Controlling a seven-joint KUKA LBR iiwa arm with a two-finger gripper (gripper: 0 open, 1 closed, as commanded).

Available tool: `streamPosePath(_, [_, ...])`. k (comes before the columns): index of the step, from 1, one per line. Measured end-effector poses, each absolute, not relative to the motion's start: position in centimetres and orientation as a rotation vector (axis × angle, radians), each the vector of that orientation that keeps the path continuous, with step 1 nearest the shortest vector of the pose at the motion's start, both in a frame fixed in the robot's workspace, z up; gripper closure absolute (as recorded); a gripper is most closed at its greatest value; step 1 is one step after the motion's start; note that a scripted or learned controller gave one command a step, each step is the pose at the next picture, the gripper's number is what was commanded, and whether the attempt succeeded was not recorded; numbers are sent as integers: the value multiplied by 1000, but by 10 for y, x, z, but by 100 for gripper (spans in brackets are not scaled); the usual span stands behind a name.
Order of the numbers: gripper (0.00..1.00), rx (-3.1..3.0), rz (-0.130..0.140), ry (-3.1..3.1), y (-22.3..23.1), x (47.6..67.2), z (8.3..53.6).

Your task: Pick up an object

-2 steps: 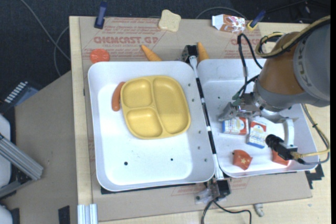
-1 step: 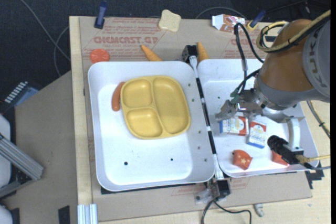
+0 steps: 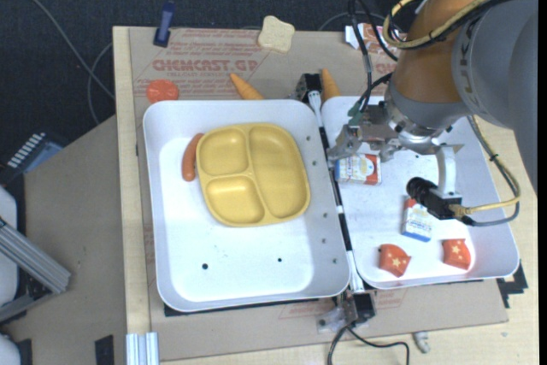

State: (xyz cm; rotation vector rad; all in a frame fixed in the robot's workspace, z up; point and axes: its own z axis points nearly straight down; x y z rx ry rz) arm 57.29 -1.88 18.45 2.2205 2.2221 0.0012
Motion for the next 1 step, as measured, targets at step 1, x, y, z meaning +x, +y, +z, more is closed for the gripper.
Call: streamPosePath(1, [100, 2223, -2, 2225, 34, 556, 184])
